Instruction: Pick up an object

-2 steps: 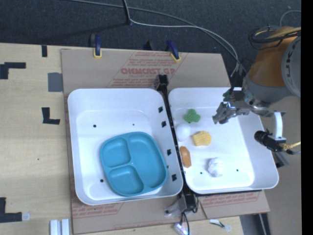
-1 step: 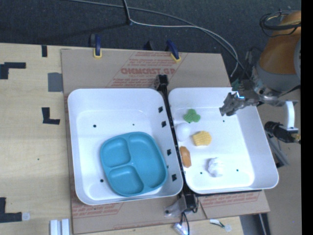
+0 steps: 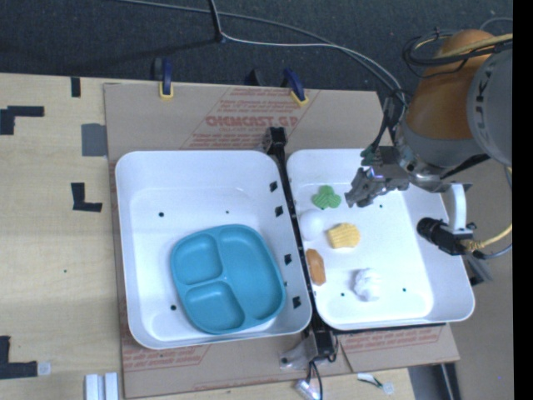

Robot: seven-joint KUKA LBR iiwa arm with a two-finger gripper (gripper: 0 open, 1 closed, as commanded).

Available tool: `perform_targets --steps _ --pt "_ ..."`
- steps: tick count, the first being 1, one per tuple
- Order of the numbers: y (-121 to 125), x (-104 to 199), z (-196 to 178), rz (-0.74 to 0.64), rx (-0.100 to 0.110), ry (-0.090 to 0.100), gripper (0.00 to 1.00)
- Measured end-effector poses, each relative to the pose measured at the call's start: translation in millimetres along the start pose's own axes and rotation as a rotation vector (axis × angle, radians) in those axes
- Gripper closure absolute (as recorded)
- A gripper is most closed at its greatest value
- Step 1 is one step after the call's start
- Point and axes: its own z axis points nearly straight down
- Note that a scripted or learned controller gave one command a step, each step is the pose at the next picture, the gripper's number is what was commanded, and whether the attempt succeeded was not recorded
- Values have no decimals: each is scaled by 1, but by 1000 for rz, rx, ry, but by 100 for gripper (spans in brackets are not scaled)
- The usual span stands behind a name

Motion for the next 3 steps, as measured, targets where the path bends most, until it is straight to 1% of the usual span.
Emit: perform_targets --steps 1,3 --pt "-14 57 -4 -1 -1 0 100" --pt "-30 142 -1 0 0 0 100"
